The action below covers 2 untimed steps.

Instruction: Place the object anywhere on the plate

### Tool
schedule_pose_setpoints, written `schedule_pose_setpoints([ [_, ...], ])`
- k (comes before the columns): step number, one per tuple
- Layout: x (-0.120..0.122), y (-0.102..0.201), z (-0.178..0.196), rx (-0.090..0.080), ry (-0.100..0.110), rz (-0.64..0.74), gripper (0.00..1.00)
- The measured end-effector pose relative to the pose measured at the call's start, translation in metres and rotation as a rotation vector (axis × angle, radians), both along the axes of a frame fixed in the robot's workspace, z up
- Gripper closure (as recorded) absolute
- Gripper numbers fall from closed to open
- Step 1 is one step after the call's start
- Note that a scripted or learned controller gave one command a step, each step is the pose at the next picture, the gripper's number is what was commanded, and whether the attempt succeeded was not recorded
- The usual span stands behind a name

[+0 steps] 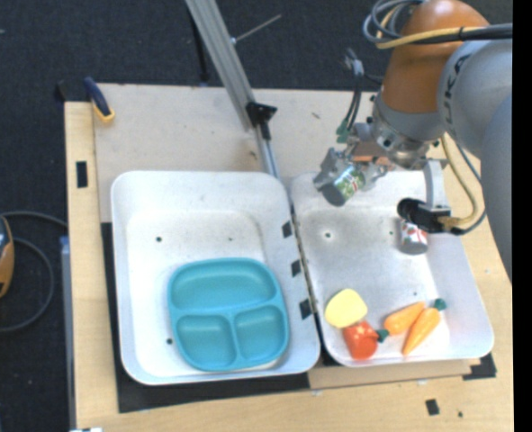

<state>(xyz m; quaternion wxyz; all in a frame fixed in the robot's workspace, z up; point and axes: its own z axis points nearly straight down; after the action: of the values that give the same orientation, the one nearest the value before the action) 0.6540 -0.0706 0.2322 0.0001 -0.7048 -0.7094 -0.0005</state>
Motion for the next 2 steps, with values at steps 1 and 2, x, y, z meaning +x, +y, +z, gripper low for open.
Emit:
schedule_pose_setpoints([
  [1,-0.031,0.047,-0.006,0.0,0.001,-0.001,1.0],
  [2,-0.059,0.09,-0.012,0.0,0.001,-0.001,1.0],
])
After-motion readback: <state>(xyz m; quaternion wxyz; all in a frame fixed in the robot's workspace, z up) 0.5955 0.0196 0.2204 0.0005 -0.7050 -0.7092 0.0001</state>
